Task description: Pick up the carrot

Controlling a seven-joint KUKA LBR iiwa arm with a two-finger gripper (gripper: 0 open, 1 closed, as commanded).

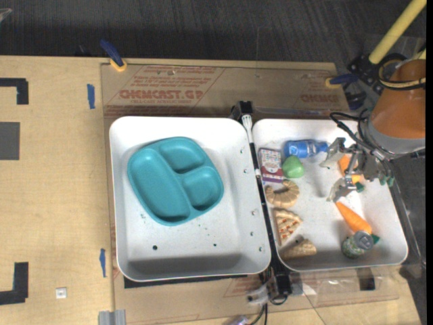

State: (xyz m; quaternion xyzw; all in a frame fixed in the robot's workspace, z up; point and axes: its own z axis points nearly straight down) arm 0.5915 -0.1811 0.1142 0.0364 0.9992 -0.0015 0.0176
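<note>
While the metal two-finger gripper [346,173] hangs low over the right shallow white bin [399,239], its fingers look spread apart with nothing between them. Just below it lies the tapered orange carrot [353,217], flat on the bin floor beside a round green-grey toy [356,244]. The pick is not yet made; descending, closing and lifting all remain.

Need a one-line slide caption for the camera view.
Tool above the right bin, just beyond the carrot; teal divided plate in the left bin.

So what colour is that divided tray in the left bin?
Teal tray, clearest in the camera view.
</note>
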